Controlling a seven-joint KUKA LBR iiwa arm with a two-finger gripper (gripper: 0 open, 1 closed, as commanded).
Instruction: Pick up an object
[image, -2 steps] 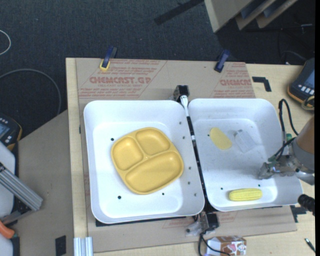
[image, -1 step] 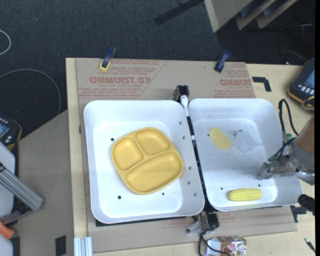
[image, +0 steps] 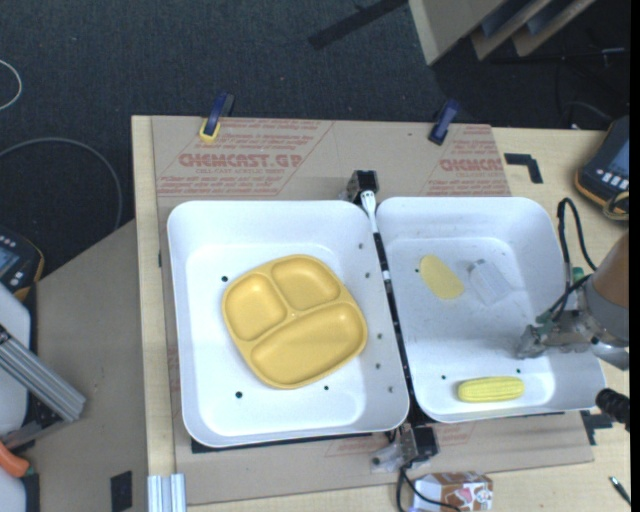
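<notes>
Corn cob (image: 490, 390) lies in rt bin (image: 470, 215), just left of and below gripper (image: 528, 345), apart from it. Farther left: yellow divided plate (image: 293, 320) in left bin (image: 200, 230), oval yellow piece (image: 441, 277). Jaw state: can't tell.

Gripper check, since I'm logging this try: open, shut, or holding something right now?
Gripper: cannot be told; it sits low in the right bin, above the corn cob, with nothing visibly held.
</notes>
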